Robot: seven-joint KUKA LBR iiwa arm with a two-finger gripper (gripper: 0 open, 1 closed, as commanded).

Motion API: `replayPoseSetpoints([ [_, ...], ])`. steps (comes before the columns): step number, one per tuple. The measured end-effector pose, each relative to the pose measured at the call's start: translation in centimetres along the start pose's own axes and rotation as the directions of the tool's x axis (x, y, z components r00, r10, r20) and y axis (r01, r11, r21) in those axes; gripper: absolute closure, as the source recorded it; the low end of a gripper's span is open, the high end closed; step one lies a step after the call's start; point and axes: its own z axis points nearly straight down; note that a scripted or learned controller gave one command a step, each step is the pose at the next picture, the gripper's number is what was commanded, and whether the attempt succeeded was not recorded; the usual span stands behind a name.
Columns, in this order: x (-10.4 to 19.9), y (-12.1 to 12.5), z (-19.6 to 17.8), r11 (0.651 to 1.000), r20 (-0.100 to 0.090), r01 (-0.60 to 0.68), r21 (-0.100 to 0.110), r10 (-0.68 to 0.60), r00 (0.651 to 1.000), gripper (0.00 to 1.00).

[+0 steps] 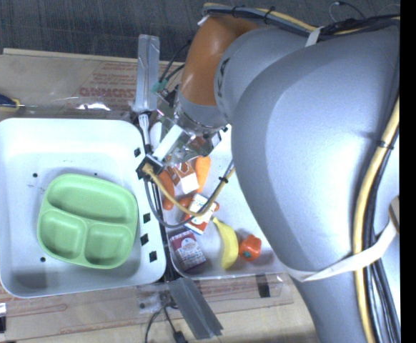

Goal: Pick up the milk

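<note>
Milk carton (187, 179), white with orange print, lies in the right bin (265, 269), partly under the end effector (171, 148). Whether the end effector is open or has hold of anything: cannot tell, since the arm's bulk hides it. Judged to be descending for a grasp. Banana (227, 244), orange toy (250, 248) and dark packet (188, 250) crowd nearby. Green divided plate (86, 221) sits alone in the left bin (15, 141).

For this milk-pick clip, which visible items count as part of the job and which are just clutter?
Part of the job:
- milk carton, white and orange, in the right bin
- gripper, low over that bin next to the carton

Just lying about:
- banana
- small orange and green item
- dark packet
- green divided plate in the left bin
</note>
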Motion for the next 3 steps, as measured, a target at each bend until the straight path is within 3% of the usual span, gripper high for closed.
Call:
replayPoseSetpoints([
  [1, -4.6, 6.4, -1.6, 0.990, -0.002, -0.142, -0.001, 0.142, 0.990, 1.00],
  [2, 5.4, -1.1, -6.5, 0.963, -0.005, -0.269, -0.003, 0.269, 0.963, 1.00],
  [3, 7.9, -6.6, -20.2, 0.930, -0.008, -0.368, -0.005, 0.368, 0.930, 1.00],
])
